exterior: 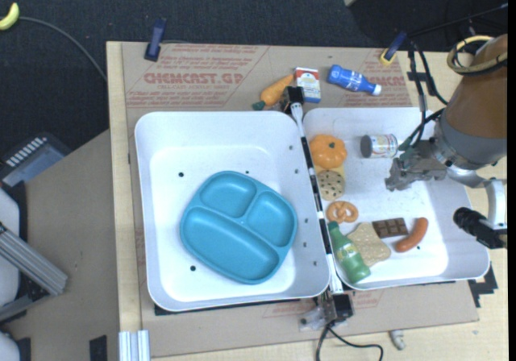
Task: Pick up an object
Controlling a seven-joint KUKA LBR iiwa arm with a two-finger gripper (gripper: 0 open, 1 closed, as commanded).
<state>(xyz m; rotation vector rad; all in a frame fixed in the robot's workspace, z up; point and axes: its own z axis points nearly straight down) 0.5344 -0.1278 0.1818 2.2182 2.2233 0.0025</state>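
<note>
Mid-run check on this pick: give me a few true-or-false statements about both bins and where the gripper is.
1. The blue tray lies in the left bin. True.
2. The gripper hangs over the left bin. False: it is over the right bin.
3. The pumpkin sits in the right bin by the divider. True.
4. The sausage lies on the blue tray. False: it is in the right bin, beside the chocolate.
5. The blue bottle lies outside both bins. True.
</note>
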